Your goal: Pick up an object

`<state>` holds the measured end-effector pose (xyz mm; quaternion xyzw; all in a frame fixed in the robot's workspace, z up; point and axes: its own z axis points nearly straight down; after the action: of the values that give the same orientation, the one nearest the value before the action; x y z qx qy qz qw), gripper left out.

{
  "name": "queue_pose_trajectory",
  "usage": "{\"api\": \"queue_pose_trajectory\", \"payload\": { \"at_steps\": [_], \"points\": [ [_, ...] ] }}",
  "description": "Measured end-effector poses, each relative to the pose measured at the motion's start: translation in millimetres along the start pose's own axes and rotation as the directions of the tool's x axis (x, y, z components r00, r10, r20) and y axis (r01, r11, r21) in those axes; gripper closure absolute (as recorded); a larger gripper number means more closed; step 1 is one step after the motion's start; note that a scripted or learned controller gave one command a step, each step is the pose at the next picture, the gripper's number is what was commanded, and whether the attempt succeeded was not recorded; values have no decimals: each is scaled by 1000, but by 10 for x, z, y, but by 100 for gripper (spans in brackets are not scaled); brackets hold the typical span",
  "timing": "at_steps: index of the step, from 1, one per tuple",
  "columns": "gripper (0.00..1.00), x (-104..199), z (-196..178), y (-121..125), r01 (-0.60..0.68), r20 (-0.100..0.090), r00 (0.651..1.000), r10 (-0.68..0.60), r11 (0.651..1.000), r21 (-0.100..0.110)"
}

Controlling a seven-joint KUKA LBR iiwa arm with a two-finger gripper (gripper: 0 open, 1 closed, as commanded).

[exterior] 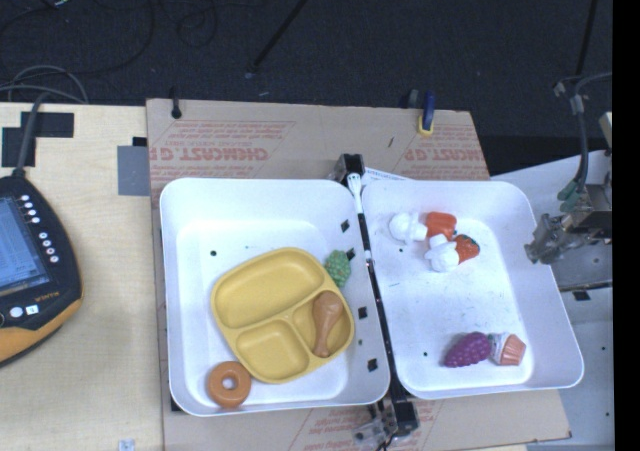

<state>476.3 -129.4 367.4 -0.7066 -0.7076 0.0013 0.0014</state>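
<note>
Honestly, I see clutter as the main risk, not reach. Nearest me, the purple grape bunch [467,349] lies touching an orange-and-white piece [510,348] close to the right bin's [545,274] front rim, so I judge a descent there could clip the rim or nudge both at once. In the left bin [185,239] the doughnut [229,384] sits beside the yellow divided plate [270,289], and the drumstick [326,321] rests inside it, where the plate's ridges may block the pads. Farther back, white and red-orange toys [437,239] huddle touching, so a slip or double grab seems likely, while the bare floor between the groups gives room. At the far right, the tool [560,234] hovers by the bin's edge; I cannot tell its state.
</note>
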Motion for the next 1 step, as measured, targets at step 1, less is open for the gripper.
{"api": "queue_pose_trajectory", "payload": {
  "at_steps": [1],
  "points": [
    [100,1270,-465,2,13,-2,1000,-13,1000,-6]
  ]
}}
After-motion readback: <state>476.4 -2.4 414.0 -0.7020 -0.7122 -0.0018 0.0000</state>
